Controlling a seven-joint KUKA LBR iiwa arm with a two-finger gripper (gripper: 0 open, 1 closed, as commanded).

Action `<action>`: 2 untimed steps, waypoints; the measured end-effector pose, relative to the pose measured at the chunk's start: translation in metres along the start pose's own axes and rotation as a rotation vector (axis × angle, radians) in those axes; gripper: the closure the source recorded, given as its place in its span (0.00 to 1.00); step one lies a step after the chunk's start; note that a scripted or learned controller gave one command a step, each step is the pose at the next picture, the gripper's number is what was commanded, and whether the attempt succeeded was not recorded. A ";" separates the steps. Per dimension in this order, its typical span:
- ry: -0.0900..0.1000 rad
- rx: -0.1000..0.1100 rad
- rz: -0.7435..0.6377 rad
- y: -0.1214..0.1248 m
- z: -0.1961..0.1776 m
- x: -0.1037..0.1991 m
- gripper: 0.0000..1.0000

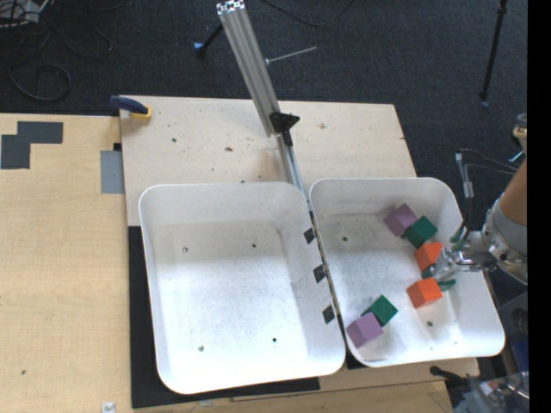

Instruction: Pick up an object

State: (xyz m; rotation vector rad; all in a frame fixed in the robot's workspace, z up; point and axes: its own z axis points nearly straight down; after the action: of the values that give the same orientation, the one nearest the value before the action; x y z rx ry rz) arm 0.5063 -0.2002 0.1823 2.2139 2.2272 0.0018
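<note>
The right bin [472, 338] holds several small blocks. A purple block [399, 219] and a green block [421, 231] lie together near its far right side. Just below them is an orange block [428, 255], and a second orange block [424, 292] sits a little nearer the front. A green block [383, 309] and a purple block [363, 328] rest by the front left corner. My gripper [448, 269] reaches in over the right wall, low between the two orange blocks and close to both. Whether it touches either one is unclear.
The left bin [172, 351] stands beside the right one, with black clips [317, 274] along the shared wall. A slanted aluminium rail [254, 67] rises behind the bins. A small blue and yellow clamp [131, 107] lies at the board's far left corner.
</note>
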 end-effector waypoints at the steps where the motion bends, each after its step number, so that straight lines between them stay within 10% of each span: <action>1: 0.000 0.001 0.005 0.001 -0.024 -0.001 1.00; 2: 0.004 0.004 0.001 0.009 -0.029 0.051 1.00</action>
State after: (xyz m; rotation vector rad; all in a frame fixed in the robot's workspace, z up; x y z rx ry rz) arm 0.5145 -0.1487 0.2109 2.2187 2.2298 0.0018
